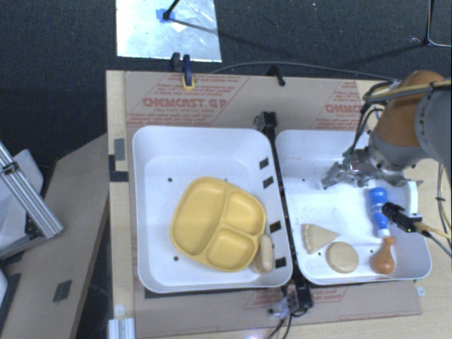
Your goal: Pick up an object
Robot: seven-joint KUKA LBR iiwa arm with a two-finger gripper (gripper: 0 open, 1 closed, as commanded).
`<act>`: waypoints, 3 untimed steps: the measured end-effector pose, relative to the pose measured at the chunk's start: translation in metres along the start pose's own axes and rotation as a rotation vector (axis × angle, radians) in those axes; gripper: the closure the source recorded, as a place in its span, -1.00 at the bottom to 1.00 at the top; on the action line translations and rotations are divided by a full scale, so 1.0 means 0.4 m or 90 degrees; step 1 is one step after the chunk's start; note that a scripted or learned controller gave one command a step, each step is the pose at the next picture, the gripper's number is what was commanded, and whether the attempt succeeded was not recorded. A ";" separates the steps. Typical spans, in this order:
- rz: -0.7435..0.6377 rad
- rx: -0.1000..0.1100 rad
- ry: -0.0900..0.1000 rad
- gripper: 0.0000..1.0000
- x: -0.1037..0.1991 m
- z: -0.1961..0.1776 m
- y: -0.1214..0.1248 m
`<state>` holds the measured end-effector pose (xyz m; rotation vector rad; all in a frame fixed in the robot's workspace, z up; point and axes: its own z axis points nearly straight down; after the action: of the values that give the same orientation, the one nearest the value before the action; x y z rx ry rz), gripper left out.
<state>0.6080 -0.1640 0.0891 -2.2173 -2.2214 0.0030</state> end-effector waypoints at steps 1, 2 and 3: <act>0.000 -0.003 -0.001 -1.00 0.000 0.010 0.002; 0.000 -0.005 -0.001 1.00 0.000 -0.019 0.005; -0.002 -0.008 -0.002 1.00 0.003 -0.182 0.013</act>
<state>0.6134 -0.1627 0.1619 -2.2219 -2.2316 -0.0073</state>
